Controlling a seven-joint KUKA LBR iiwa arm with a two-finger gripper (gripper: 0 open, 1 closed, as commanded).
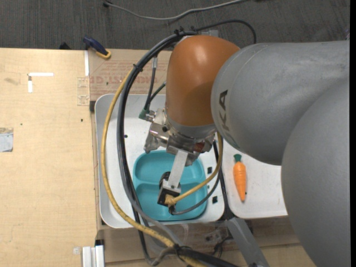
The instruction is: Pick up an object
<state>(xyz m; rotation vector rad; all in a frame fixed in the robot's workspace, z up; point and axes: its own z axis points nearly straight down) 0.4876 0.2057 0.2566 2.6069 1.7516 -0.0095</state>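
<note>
Carrot in right bin; teal tray (seemingly 2 compartments) in left bin.

bins: 2 | teal divided trays: 1 | toy carrots: 1

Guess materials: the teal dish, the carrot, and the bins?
Teal dish: likely moulded plastic, with uniform colour, a soft sheen and a raised divider between compartments. Carrot: a toy, probably plastic or rubber, flat saturated orange with a small green top; could be foam. White bin: looks like smooth plastic with rounded corners and a lip, though coated metal can't be ruled out.
</note>
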